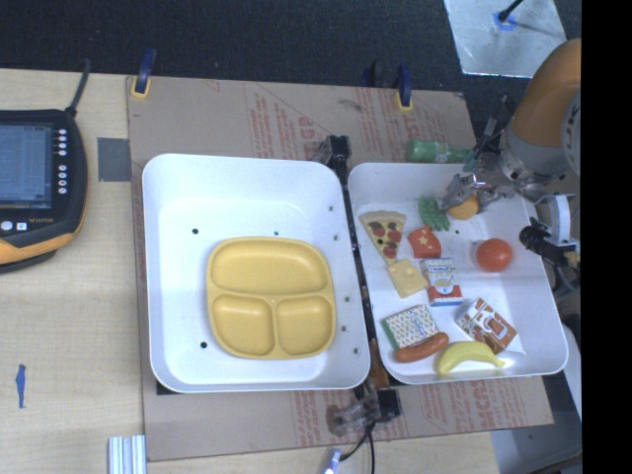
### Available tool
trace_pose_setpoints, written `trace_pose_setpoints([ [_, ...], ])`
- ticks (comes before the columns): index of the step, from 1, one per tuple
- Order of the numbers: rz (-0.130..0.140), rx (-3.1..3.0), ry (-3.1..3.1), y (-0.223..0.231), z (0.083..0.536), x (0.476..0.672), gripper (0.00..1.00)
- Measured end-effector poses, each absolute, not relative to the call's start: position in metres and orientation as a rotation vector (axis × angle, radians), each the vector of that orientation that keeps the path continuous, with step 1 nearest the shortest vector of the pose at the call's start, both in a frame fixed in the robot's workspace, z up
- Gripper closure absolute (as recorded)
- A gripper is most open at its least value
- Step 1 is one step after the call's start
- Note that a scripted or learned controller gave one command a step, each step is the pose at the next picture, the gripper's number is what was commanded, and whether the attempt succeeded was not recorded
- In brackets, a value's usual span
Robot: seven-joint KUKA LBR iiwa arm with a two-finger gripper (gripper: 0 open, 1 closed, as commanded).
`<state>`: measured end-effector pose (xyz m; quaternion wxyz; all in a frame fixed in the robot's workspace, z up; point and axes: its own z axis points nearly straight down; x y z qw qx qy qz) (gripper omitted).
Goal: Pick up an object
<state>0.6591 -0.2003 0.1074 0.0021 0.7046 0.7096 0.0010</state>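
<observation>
At the right of the frame, the robot arm [553, 97] shows a rounded orange band above a grey metallic wrist. Thin dark cables run along it, and small silver and black fittings cluster at its tip.

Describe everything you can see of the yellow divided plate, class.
The yellow divided plate lies flat in the left white bin, slightly toward its near side. It looks like smooth moulded plastic, rounded at the corners, with three compartments: one wide section across the far side and two smaller ones side by side nearer the camera, separated by raised ridges. Nothing lies in it. It touches only the bin floor, clear of the bin walls.
</observation>
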Motion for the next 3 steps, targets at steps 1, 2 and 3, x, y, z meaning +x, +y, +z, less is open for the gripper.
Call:
trace_pose_setpoints([
  [1,0.000,2.218,2.225,-0.185,0.185,0.635,1.00],
  [2,0.000,2.218,2.227,-0.116,0.247,0.647,1.00],
  [3,-0.005,2.217,2.229,-0.077,0.247,0.604,1.00],
])
